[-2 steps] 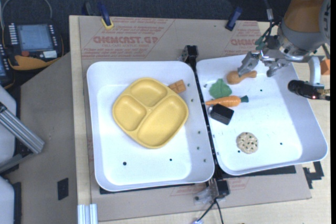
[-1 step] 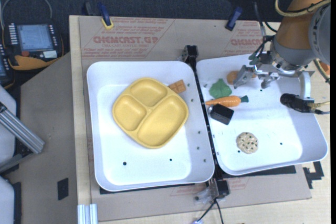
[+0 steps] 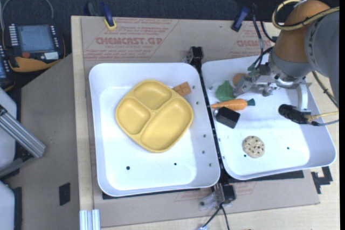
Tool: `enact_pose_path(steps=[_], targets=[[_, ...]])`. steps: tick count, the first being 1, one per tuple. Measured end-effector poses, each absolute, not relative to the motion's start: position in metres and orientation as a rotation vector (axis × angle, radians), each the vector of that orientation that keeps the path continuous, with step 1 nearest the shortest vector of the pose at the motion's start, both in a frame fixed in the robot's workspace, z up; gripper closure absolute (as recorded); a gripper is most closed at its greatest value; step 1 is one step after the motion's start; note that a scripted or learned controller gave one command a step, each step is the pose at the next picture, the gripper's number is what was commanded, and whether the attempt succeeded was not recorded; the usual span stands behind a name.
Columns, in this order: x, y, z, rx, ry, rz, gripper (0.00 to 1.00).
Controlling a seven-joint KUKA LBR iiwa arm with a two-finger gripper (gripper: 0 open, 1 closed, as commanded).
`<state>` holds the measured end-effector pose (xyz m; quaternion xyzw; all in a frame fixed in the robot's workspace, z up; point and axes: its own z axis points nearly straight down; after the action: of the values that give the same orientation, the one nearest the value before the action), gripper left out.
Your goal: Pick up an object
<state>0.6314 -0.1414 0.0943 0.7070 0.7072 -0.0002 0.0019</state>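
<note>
Camera view: carrot [image 3: 232, 104] lies in right bin [image 3: 302, 159], touching black block [image 3: 227, 117]. Gripper [image 3: 257, 85] hovers far of it; finger state unclear. Looks light, stiff, smooth; grip across middle.

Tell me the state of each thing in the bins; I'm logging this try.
Yellow divided plate: right side up in left bin, compartments bare.
Carrot: lying flat in right bin.
Cookie: lying flat, apart from the rest.
Black block: lying beside carrot.
Gripper: low over right bin.
</note>
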Motion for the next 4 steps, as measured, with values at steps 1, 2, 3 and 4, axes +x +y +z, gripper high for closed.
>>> enact_pose_path(steps=[1, 2, 3, 4], targets=[[0.634, -0.142, 0.109, 2.212, 2.212, 0.007, 1.0], [0.64, -0.15, 0.169, 2.217, 2.217, 0.005, 1.0], [0.642, -0.151, 0.223, 2.215, 2.217, 0.007, 1.0], [0.642, -0.151, 0.251, 2.218, 2.219, 0.004, 1.0]])
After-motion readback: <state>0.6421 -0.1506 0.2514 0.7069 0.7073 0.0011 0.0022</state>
